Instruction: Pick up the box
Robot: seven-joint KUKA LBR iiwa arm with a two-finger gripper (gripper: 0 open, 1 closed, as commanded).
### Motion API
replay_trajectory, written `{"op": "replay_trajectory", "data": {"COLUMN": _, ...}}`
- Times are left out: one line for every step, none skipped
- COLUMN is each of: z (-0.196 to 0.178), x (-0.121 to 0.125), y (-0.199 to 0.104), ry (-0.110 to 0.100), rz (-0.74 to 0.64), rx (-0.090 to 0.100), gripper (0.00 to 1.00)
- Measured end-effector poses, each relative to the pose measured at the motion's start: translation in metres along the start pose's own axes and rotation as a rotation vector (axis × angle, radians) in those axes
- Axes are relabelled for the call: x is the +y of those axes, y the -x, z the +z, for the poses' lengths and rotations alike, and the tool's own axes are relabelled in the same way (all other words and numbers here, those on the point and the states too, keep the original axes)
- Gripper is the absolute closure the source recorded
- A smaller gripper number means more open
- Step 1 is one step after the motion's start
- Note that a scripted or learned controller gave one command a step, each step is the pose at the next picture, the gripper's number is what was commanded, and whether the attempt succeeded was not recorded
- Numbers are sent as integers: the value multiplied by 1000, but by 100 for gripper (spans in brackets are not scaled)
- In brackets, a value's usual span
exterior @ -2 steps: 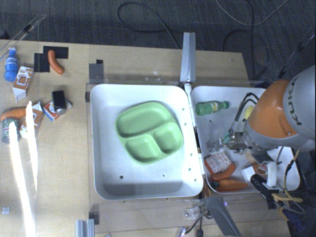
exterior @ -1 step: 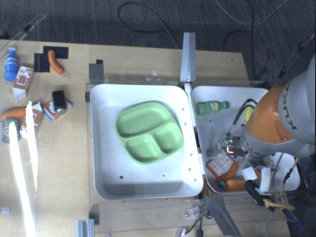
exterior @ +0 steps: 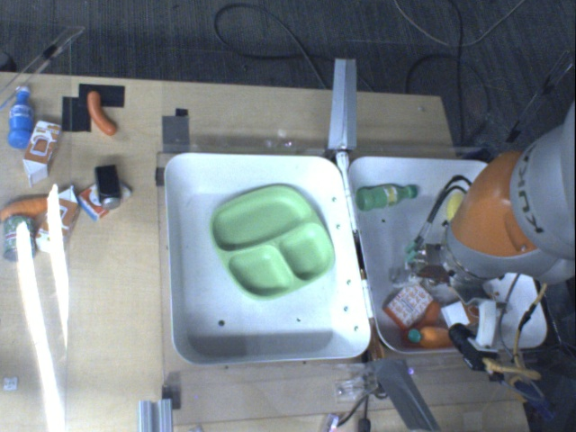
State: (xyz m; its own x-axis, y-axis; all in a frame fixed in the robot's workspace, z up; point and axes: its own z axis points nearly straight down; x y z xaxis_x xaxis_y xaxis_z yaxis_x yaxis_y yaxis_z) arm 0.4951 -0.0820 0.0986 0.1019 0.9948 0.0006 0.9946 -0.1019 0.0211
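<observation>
Item 1 — small flat box with a red-and-white chequered face (exterior: 409, 303): lies in the right white bin (exterior: 387, 241), close to that bin's near edge and towards its left wall, set at a slant. Nothing is seen gripping it.

Item 2 — orange carrot-shaped toy with a green tip (exterior: 428, 336): just beside the box, against the right bin's near edge.

Item 3 — grey arm with a broad orange band (exterior: 504, 210): reaches in over the right half of the right bin. Its two-finger gripper (exterior: 430, 261) hangs under the band, just beyond the box; the pincer is hidden among dark parts and cables, so it cannot be told whether it stands wide or narrow.

Item 4 — green plastic bottle with a pale cap (exterior: 385, 195): lies on its side at the far edge of the right bin, near the left wall.

Item 5 — left white bin (exterior: 193, 331): carries a light green three-compartment tray (exterior: 272, 238), set at a slant about the bin's middle.

Item 6 — grey metal upright bar (exterior: 343, 106): stands at the far end of the gap between the two bins.

Item 7 — bench's left edge, well apart from the bins: a small black block (exterior: 107, 181); farther off an orange sausage-shaped toy (exterior: 102, 113) on a black mat — and at the far left corner a small blue bottle (exterior: 21, 116).
</observation>
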Motion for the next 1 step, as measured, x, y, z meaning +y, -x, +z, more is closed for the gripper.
{"op": "replay_trajectory", "data": {"z": -95, "x": -7, "y": -25, "ry": -19, "rz": 0, "rx": -1, "gripper": 100}}
